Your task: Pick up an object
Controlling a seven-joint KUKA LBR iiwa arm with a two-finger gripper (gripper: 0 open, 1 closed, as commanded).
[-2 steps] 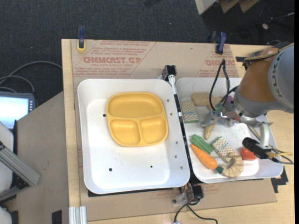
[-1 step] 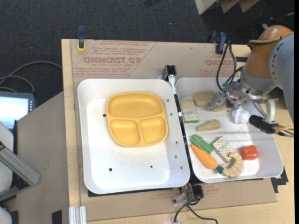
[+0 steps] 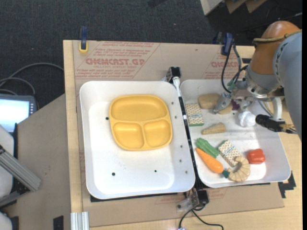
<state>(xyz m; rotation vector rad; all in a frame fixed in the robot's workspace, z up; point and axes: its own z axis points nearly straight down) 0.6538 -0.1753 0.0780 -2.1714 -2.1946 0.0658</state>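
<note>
The hand [image 3: 229, 103] (grip state unclear) partly hides a tan lump [image 3: 209, 101].

Single fixed camera above bench [image 3: 120, 56] — slanted downward, both bins [image 3: 96, 143] framed.

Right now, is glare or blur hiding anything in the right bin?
Camera view: even lighting and soft shadows; the right bin floor is bright but not blown out; the carrot and red piece read sharp; the gripper is small and cluttered by cables, its detail unclear.
</note>
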